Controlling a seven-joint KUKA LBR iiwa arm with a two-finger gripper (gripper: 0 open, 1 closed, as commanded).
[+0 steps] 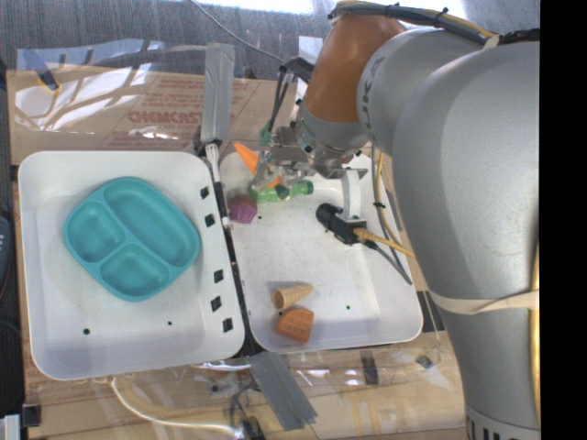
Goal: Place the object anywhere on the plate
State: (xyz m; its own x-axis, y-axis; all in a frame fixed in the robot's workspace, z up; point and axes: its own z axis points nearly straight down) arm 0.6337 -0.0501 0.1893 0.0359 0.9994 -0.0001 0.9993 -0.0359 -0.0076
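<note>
Reaching in over the right bin [385,324], the grey arm [459,154] dwarfs everything else, and its gripper [275,174] hangs low at that bin's far corner. Whether it is clenched or released cannot be told. Well off to the gripper's left, in the other bin [55,337], the teal plate [133,236] lies bare, so nothing is delivered yet. An orange carrot [246,157] and green piece [298,189] sit right at the gripper, a purple piece [242,212] just below it. Two cones [293,310] lie well apart, nearer the camera. Grasp, carry and placement all appear left.
</note>
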